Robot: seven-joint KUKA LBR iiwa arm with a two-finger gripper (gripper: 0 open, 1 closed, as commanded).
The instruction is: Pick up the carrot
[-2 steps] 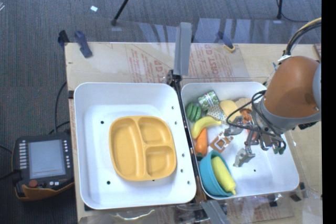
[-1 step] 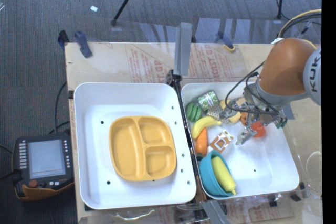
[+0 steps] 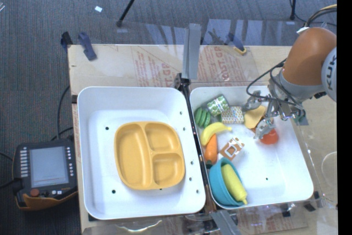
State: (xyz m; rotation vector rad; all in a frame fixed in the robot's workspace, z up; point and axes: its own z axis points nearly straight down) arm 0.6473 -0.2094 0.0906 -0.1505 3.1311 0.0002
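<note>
In the right bin | gripper, fingers' state we cannot tell, over tomato | carrot apart, wedged beside banana | we risk grabbing wrong item.

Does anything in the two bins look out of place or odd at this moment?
Nothing looks spilled or broken. One odd point: the gripper hangs over the red tomato, while the carrot lies apart, against the right bin's left wall.

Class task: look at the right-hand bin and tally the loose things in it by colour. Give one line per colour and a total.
Yellow: 3, banana, wedge, corn-like piece in the bowl
Green: 2, pepper, can
Orange: 1, carrot
Red: 1, tomato
Blue: 1, bowl
Mixed: 2, speckled block, orange-and-white box
Total: 10
</note>
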